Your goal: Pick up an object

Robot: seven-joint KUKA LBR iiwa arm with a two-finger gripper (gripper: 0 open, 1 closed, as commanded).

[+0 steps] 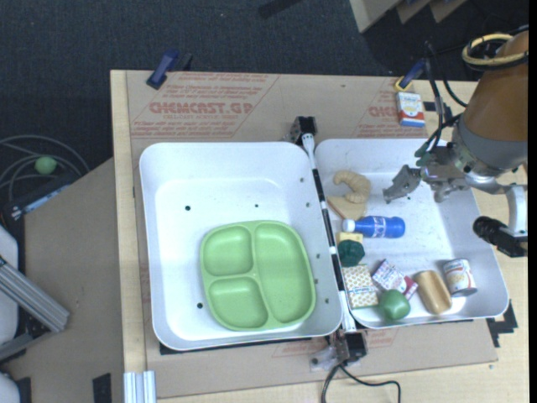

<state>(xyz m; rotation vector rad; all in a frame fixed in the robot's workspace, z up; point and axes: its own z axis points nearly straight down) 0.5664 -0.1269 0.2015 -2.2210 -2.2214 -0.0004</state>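
Gripper (417, 182): I see the jaws spread, gripping nothing, hovering over the right bin (470, 162), far side
Blue bottle (375, 227): lying just left and nearer, likeliest target
Green tray (256, 274): left bin, irrelevant

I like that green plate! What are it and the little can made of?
The green divided plate looks like plastic: one even matte color, soft molded edges. The small can looks like metal with a printed label, though it is too small to be sure.
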